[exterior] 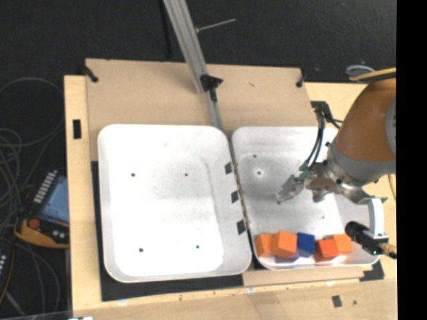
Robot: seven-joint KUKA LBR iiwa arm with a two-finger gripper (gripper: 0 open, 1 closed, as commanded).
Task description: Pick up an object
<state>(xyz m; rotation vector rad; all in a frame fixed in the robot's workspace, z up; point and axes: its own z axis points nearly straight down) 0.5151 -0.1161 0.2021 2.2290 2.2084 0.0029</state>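
The grey two-finger gripper (291, 189), grasp state impossible to tell, hangs mid right white bin (267, 149), so descending here risks missing the orange and blue blocks (287, 244) crowding its near edge.

A single fixed camera looks down from well above the pale wooden tabletop (167, 92), tilted at a slant rather than straight overhead. Far enough back to take in both shallow white plastic bins (167, 199) entire, it also shows dark floor beyond the tabletop's far and left edges. The grey arm with its orange band (365, 129) enters from the tabletop's right side.
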